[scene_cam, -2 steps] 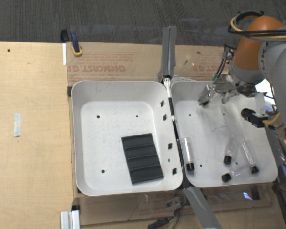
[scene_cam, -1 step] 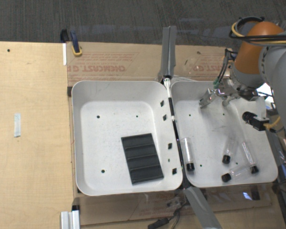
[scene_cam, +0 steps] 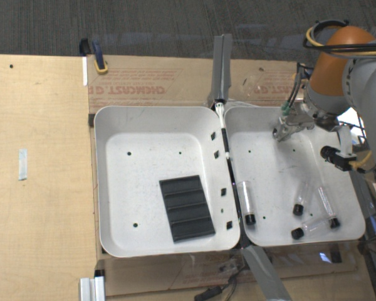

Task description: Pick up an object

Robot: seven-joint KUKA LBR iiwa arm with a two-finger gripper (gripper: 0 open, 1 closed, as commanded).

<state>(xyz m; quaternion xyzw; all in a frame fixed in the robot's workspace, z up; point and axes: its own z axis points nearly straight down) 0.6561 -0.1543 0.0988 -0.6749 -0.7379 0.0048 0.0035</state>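
Upside-down red print, seemingly "CHEMCAST", on the cardboard sheet behind the left bin.

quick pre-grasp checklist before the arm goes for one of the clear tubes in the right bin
1. Targets present: clear tubes with black caps lie in the right bin: ok.
2. Pincer over the right bin: ok, at its far end.
3. Pincer above a tube: not ok, the tubes lie toward the near end.
4. Pincer free of load: ok, nothing seen between its tips.
5. Tube along the divider easy to reach: cannot tell, it hugs the wall.
6. Black ridged block out of the way: ok, in the left bin.
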